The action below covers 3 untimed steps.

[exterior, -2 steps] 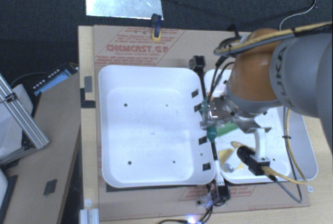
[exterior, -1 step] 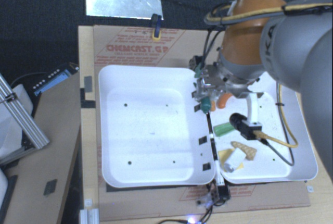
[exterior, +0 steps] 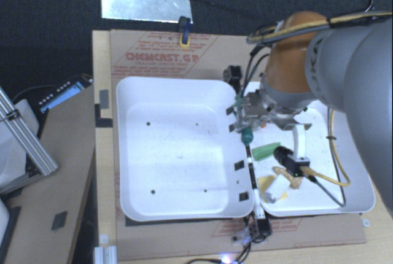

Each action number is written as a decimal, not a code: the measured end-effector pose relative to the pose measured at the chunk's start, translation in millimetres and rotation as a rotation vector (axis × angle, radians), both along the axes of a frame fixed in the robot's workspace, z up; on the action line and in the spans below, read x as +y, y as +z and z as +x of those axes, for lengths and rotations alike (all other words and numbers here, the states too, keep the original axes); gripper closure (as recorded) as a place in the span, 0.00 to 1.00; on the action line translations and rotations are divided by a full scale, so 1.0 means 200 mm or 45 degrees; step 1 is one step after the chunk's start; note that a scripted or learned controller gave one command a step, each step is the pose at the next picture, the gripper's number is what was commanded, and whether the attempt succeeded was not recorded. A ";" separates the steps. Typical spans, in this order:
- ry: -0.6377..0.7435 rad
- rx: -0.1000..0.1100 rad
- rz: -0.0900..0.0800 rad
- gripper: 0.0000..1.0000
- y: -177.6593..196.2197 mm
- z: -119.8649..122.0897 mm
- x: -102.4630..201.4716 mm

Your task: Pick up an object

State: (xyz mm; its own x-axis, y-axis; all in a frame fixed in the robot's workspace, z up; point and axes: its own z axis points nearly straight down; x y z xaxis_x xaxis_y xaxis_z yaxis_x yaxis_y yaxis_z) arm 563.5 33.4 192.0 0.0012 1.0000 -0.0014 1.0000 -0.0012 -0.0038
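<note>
camera view puts the tool low over the black-clipped seam where the shallow white left bin meets the shallow white right bin. it sits at the seam's far end, with a small teal rounded thing right beneath it. whether the tool is wide, narrow or closed on that teal thing cannot be told from this slant.

the likeliest target is the flat green oblong block. it lies on the right bin's floor just beside the seam, about halfway along it. its long axis runs nearly square to the seam, tilted a little: the end nearest the seam sits lower in view, and the other end points away from the seam and slightly up.

to grasp it well, the tool should probably turn to close across the block's short width, centre over its middle and come straight down, clear of the seam's raised edge. pale yellow and white scraps lie by the seam's near end, apart from the block, and are best left undisturbed.
</note>
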 end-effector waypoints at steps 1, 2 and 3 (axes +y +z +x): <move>0.019 -0.013 0.009 1.00 0.35 -0.11 0.44; 0.012 -0.010 0.006 1.00 0.53 -0.18 0.58; 0.015 -0.005 0.005 1.00 0.36 0.02 1.03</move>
